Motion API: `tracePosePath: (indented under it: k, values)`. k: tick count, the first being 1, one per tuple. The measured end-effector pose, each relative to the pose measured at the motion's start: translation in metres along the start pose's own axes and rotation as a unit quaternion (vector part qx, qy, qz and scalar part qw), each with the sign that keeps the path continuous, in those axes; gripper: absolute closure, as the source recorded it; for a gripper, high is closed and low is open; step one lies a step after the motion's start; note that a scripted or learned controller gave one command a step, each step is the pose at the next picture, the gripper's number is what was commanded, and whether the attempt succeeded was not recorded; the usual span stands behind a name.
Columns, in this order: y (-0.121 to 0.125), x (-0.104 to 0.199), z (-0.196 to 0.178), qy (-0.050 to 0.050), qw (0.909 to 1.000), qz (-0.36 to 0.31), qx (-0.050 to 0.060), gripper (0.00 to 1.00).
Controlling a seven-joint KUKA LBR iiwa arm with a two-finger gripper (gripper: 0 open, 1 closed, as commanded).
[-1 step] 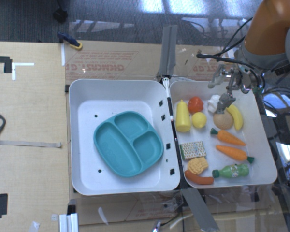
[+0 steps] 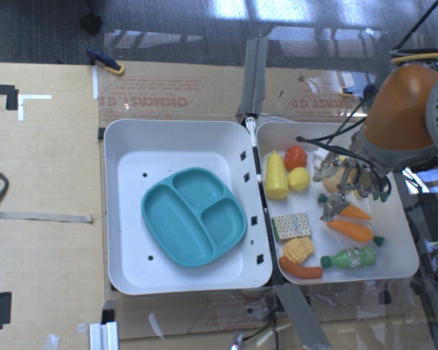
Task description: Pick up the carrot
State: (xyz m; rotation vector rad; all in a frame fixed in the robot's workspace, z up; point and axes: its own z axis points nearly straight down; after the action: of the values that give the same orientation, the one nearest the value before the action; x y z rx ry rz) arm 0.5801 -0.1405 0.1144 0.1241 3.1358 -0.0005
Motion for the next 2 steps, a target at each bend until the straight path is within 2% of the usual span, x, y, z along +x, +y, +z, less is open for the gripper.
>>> tracePosePath:
  k: [1, 2]
  values:
    - [-0.072, 0.046, 0.021, -0.001, 0.9912, 0.132, 0.000, 0.00]
    - [-0.072, 0.041, 0.006, -0.007, 0.9914, 0.130, 0.001, 1.00]
